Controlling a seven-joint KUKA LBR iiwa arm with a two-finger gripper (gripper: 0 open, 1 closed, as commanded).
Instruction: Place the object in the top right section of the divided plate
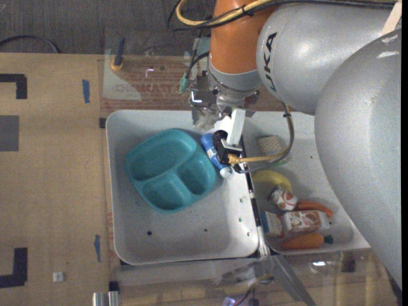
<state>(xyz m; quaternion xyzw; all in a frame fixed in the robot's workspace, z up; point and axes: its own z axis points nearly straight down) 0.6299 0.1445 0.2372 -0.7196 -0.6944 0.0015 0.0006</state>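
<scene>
I see gripper (207, 121) at 1 o'clock of divided plate (159, 164), above blue object (208, 145) beside rim. Aperture/hold: cannot tell. Prob. staged near target section.

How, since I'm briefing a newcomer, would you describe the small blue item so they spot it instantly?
Find the left white bin holding the teal divided plate. Beside the plate's right edge, just below the gripper, lies a small blue object. It is darker blue than the plate and far smaller.
</scene>
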